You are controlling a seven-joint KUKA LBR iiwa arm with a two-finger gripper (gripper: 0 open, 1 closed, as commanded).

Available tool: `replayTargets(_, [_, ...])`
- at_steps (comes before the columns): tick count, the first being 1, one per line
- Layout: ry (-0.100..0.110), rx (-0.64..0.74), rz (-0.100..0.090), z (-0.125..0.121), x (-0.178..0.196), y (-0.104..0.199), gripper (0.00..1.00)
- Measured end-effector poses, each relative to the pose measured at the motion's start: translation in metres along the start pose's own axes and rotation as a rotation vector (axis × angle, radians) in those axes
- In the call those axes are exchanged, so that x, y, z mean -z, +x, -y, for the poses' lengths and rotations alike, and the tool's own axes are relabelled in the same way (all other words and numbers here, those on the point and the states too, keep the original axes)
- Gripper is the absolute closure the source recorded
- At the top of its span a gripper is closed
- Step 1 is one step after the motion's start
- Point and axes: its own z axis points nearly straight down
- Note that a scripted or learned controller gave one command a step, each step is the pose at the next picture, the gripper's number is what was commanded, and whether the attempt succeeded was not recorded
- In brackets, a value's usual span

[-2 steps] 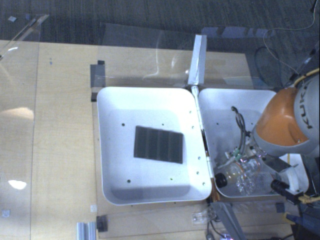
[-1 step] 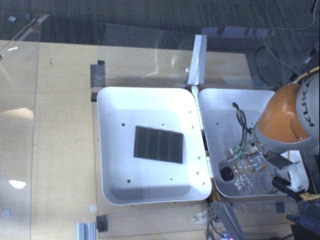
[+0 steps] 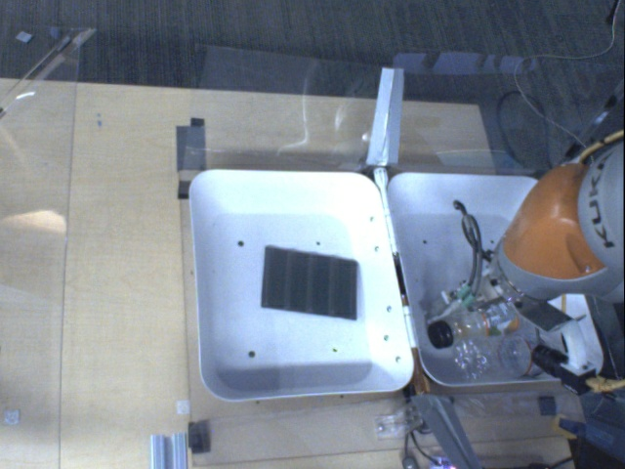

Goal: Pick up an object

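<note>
Orange-banded arm (image 3: 562, 233) hides much of the right bin (image 3: 430, 213); end effector (image 3: 469, 311) grip state indiscernible amid clutter.

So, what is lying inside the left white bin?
A dark ribbed rectangular mat lies flat on the floor of the left bin. Whatever is under the mat is covered.

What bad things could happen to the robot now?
The tool is low in the right bin, among small things bunched together, so it might grab nothing or bump them away. A few of them look see-through, so they may be hard to grab. The black cable beside the arm might snag too.
</note>
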Motion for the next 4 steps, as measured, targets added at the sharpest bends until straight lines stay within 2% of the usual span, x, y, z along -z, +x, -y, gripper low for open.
replayTargets(1, [0.012,0.019,-0.004,-0.005,-0.012,0.007,0.0])
replayTargets(2, [0.0,0.02,-0.001,-0.01,0.0,0.006,1.0])
replayTargets(3, [0.017,0.141,-0.009,-0.02,0.083,0.026,1.0])
replayTargets(4, [0.017,0.141,-0.009,-0.02,0.083,0.026,0.0])
